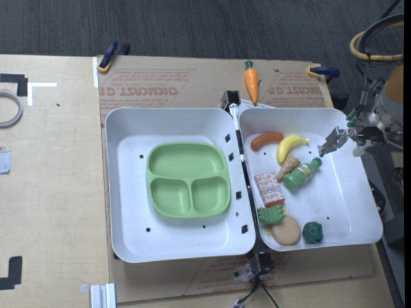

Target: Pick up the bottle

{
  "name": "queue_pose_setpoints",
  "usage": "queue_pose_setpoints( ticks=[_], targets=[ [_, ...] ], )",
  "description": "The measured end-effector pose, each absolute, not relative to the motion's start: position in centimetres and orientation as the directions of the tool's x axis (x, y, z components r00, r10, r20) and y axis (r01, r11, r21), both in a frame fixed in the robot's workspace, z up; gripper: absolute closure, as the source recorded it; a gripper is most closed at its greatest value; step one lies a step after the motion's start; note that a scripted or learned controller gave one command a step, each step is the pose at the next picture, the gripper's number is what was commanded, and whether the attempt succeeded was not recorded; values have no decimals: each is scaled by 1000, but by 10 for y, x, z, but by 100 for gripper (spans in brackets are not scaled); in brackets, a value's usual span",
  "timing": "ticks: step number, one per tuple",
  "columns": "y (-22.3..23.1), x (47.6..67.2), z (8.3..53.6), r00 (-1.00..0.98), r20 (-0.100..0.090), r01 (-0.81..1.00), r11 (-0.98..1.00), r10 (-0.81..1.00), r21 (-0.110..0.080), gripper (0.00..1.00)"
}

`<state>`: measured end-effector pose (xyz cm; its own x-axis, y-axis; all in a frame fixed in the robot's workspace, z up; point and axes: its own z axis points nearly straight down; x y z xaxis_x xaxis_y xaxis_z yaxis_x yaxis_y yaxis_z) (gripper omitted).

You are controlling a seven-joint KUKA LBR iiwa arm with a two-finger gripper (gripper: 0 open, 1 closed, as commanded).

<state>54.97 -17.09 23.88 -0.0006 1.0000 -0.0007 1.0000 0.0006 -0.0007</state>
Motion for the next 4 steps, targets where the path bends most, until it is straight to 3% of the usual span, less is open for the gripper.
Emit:
queue_pose_setpoints(
  ticks=[1, 2, 3, 4],
  targets=[
    [-171, 550, 248, -2, -2, 1000, 2, 1000, 0, 100],
    [-118, 487, 252, 85, 0, 996, -85, 996, -1, 100],
    [-41, 477, 232, 134, -1, 991, -134, 991, -2, 100],
    [47, 477, 212, -12, -1, 1000, 12, 1000, -2, 100]
  ],
)
